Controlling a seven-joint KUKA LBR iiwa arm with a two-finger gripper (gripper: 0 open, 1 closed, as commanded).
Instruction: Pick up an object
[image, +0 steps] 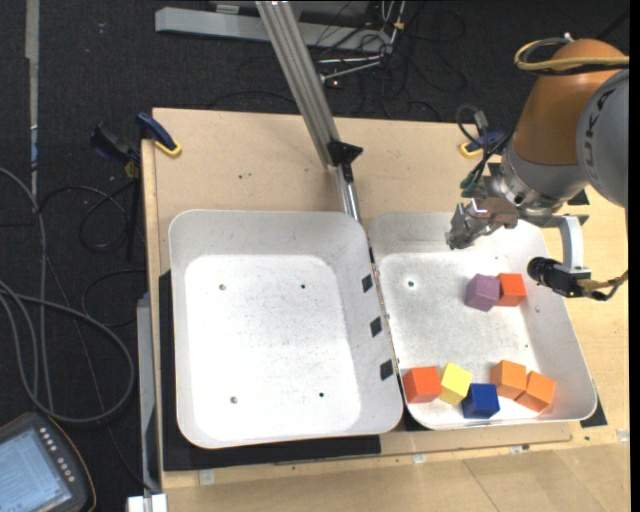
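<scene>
My arm on the feed: grey shell, orange band, dark metal tool.

I see the arm (585, 110) as a bulky rounded body, its broad orange band glossy under the lights and capped above by a pale grey rim, with a light grey casing beside it that carries dark lettering. Below the band the wrist narrows into a grey metal flange with thin blue and black cables bunched at its side, and the gripper (464, 232) itself is a small, dull grey block of hardware.
</scene>
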